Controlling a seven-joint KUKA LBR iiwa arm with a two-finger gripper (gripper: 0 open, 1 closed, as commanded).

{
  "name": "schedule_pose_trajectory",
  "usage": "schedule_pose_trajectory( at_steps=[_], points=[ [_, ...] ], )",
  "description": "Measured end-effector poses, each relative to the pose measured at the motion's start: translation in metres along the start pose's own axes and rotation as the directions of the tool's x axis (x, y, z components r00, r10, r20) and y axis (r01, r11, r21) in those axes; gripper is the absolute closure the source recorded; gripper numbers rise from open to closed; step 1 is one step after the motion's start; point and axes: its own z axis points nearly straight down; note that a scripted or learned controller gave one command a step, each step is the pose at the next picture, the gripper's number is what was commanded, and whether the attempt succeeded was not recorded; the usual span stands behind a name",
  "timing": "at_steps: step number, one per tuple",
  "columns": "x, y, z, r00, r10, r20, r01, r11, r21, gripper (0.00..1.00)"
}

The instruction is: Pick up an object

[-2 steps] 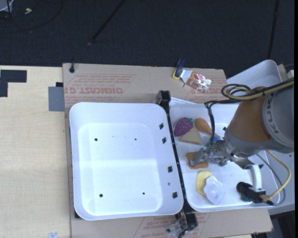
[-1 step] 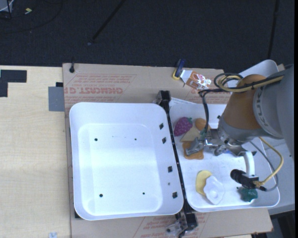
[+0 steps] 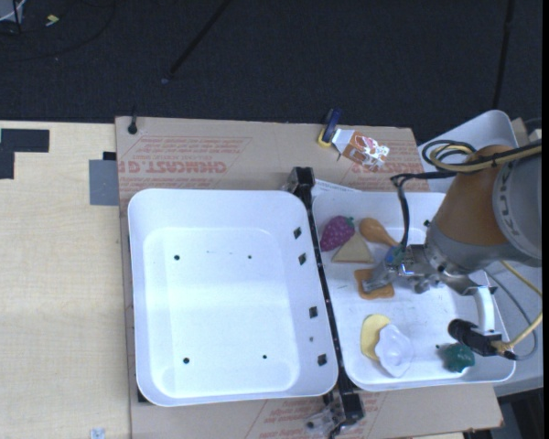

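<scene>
- Orange flat piece (image 3: pixel 377 288): thin slab, right bin (image 3: pixel 494 370), mid-left, just under gripper (image 3: pixel 391 268).
- Gripper: low over bin, at slab's top edge; finger gap can't tell.
- Nearby: purple grapes (image 3: pixel 337 233), tan wedge (image 3: pixel 352 251), orange carrot-like item (image 3: pixel 378 231) above; yellow piece (image 3: pixel 373 332), white lump (image 3: pixel 394 349) below; green item (image 3: pixel 457 358) lower right.
- Left bin (image 3: pixel 220 204): well apart.

The arm (image 3: pixel 494 218) covers part of the right bin (image 3: pixel 439 373) and runs off the picture's right side. The gripper (image 3: pixel 391 271) hides part of an orange piece (image 3: pixel 375 288). Its jaws are too small to tell
</scene>
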Motion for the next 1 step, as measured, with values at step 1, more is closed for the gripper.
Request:
schedule_pose_trajectory(
  at_steps=[1],
  points=[
    [0.0686, 0.0203, 0.0005, 1.0, -0.006, 0.0, 0.006, 1.0, -0.002, 0.0]
  ],
)
